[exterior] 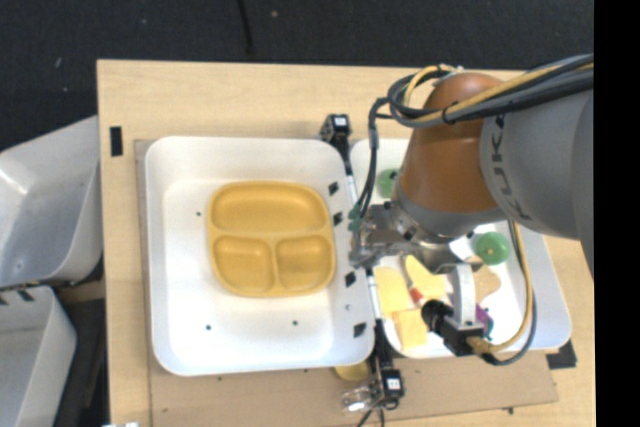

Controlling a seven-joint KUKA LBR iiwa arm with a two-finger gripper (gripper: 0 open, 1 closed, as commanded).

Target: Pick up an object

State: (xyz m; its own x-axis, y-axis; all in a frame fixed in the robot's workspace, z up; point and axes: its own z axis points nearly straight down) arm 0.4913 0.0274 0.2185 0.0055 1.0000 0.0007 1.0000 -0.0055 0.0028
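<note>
The arm's orange and grey wrist hangs over the right bin. Its gripper points down at that bin's left side, close to the divider between the bins. Just below and right of it lie yellow blocks. One green ball rests to the right of the wrist and another green piece peeks out at its left. A tan piece and a small purple item lie near the bin's front right. The wrist hides much of the bin.
The left bin holds a yellow divided tray in its middle. Black clips sit along the divider between the bins. A black cable loops over the right bin's front. Bare bench lies behind the bins.
</note>
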